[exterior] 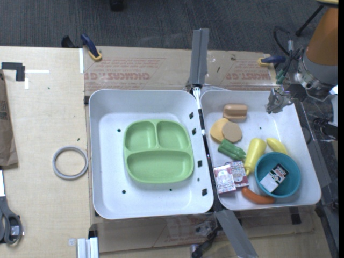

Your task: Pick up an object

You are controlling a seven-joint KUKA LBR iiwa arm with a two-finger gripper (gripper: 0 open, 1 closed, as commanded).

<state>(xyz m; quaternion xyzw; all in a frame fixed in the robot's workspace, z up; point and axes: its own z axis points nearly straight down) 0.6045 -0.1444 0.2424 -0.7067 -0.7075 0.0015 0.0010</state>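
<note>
The right bin [301,130] holds several toy foods: a tan bread roll [235,112], a yellow and tan round pair [226,131], a green piece [231,150], a yellow corn-like piece [253,153], a yellow banana-like piece [276,145], a red-white packet [230,177], an orange carrot-like piece [257,197], and a blue bowl [278,175] with a small card in it. My gripper [275,104] hangs above the bin's far right corner, apart from every object. Nothing shows between its fingers.
The left bin [102,160] holds a green three-part plate [158,151]. A grey ring [70,162] lies on the bench to the left. A metal divider post [199,55] rises between the bins. Clamps sit at the far edge.
</note>
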